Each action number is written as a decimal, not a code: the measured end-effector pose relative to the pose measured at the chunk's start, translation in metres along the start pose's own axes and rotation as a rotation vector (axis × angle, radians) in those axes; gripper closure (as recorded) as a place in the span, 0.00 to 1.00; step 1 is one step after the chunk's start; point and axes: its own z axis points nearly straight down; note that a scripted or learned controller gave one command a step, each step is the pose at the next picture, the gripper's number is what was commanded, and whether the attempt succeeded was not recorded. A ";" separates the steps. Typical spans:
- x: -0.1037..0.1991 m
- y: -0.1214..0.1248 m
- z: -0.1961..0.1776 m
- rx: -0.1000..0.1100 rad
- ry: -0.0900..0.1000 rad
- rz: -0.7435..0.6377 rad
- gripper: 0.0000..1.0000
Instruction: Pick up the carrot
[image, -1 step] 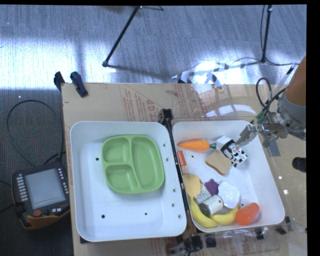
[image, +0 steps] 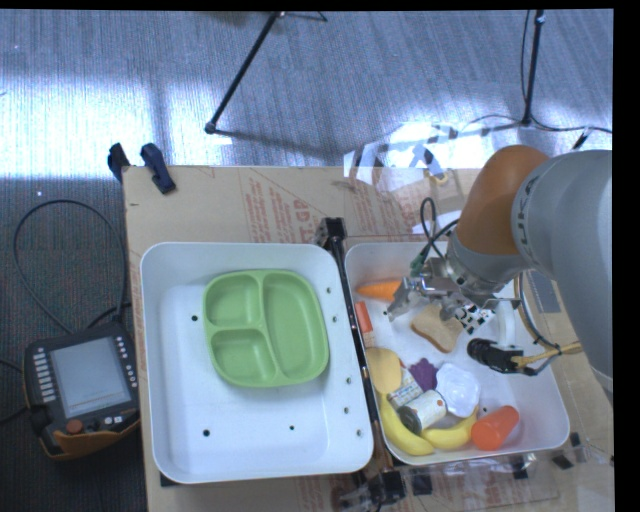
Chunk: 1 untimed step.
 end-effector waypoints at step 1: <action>0.014 0.020 0.006 -0.019 -0.003 0.303 0.00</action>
